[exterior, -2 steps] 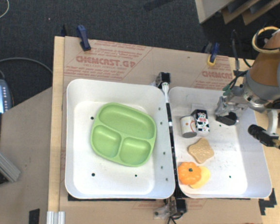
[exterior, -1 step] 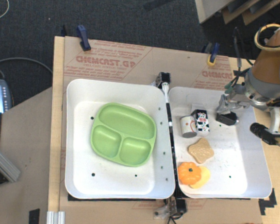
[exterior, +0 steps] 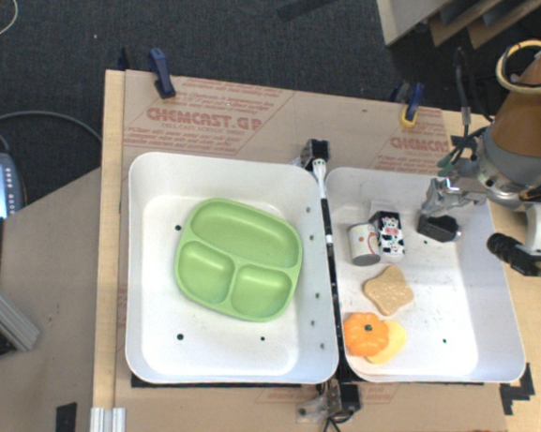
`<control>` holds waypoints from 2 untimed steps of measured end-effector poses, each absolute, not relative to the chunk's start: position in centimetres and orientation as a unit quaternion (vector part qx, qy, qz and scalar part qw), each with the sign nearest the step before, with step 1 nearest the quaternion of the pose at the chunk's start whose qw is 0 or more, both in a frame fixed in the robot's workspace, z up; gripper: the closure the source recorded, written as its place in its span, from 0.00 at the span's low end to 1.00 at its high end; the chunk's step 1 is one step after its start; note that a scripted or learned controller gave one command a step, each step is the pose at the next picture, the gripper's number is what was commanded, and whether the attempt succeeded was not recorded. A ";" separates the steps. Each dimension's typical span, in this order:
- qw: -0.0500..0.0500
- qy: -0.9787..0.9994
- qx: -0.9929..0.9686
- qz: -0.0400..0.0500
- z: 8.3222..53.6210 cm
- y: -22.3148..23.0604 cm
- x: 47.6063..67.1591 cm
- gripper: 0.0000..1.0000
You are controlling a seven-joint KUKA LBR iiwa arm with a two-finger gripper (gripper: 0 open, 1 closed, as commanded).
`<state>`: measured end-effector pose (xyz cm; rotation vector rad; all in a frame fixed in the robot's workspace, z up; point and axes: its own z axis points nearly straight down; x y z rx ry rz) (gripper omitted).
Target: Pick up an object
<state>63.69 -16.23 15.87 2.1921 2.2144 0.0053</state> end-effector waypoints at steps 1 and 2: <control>0.015 0.711 0.703 0.002 16.9 -16.2 63.8 1.00; 0.016 0.711 0.703 0.003 18.0 -16.2 63.8 1.00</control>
